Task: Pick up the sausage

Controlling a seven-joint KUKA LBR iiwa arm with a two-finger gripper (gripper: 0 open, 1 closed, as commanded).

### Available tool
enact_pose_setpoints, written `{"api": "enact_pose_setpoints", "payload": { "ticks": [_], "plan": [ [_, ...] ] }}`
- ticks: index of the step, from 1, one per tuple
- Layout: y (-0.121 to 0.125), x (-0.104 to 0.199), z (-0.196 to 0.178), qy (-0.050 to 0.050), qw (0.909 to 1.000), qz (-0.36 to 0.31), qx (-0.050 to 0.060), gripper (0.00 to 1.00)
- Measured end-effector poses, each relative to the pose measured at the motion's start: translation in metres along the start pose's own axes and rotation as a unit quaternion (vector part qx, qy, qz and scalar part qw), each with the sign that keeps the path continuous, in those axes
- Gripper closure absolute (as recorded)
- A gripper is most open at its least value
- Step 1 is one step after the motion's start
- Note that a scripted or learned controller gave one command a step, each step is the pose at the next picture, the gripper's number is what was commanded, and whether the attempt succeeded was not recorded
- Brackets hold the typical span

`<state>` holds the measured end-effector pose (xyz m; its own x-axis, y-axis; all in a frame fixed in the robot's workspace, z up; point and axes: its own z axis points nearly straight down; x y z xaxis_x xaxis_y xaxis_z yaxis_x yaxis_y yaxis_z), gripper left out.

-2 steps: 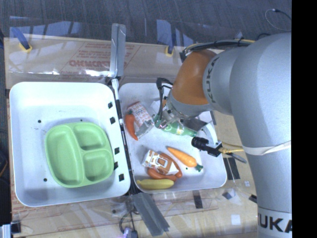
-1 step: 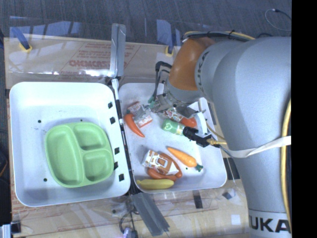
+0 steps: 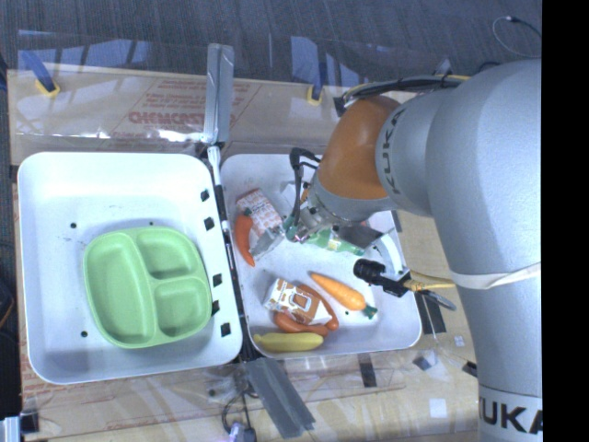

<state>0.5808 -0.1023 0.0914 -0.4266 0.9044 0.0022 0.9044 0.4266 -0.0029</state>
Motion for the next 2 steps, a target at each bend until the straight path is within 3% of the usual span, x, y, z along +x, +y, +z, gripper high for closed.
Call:
{"api": "enact_pose_setpoints", "payload": {
  "ticks": [1,2],
  "plan": [
    [0.040,-0.016,-0.001,-0.001,0.9967,0.082,-0.001,0.00],
    [0.011,-0.004,-0.001,-0.002,0.9859,-0.168,-0.001,0.00]
  ]
}}
